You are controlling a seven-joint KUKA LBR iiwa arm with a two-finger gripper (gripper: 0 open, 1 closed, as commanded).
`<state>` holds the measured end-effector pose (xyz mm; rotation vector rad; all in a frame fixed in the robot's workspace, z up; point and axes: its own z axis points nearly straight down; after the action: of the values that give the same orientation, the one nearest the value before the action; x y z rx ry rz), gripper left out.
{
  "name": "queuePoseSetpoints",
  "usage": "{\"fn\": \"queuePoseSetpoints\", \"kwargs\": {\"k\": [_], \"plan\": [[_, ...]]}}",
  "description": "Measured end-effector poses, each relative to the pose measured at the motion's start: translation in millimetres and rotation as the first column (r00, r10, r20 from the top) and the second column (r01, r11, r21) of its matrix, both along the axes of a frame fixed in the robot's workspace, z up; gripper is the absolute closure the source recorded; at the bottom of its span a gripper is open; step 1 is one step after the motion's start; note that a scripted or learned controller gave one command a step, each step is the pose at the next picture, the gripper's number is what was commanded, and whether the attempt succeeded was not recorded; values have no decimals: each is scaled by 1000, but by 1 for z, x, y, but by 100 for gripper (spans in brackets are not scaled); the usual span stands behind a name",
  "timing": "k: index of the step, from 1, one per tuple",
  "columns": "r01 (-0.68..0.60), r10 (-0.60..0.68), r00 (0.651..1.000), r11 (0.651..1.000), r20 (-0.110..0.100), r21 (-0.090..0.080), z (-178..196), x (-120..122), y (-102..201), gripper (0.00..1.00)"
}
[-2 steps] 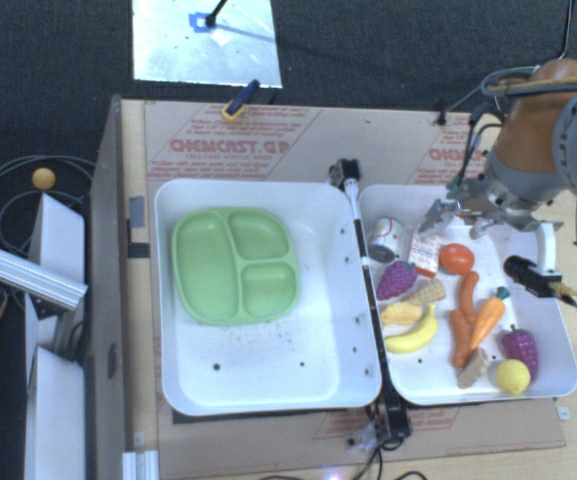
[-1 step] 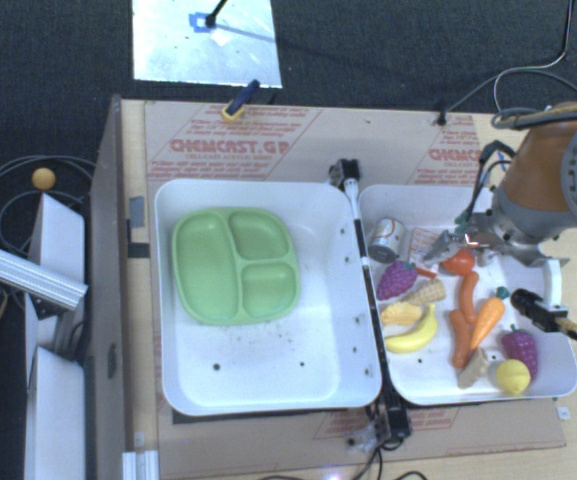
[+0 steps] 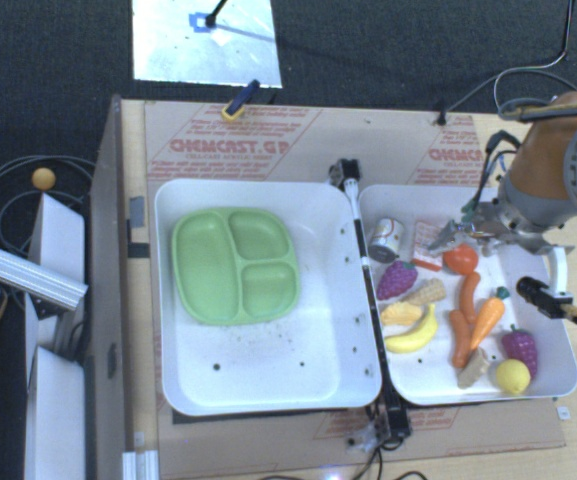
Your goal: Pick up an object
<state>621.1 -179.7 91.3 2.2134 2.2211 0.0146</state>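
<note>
Camera view: arm [image 3: 558, 158] is reaching in from the right and hanging over the top of the right bin [image 3: 568, 368], likely lining up a pick.
Gripper [image 3: 456, 233]: it is sitting near the tomato [image 3: 460, 259]; how far it is open cannot be told, and nothing is showing in its grasp.
Candidates: grapes [image 3: 396, 279], banana [image 3: 415, 334], carrots [image 3: 486, 320], lemon [image 3: 512, 376] are lying crowded in the right bin, so a clean grip is looking hard.
Left bin [image 3: 268, 383]: it is bearing a green tray [image 3: 235, 265], well apart from the arm.
</note>
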Motion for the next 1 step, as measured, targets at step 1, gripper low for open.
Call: {"fn": "queuePoseSetpoints", "kwargs": {"k": [1], "plan": [[-2, 2, 1000, 1000, -4, -3, -5, 49, 30, 0]]}}
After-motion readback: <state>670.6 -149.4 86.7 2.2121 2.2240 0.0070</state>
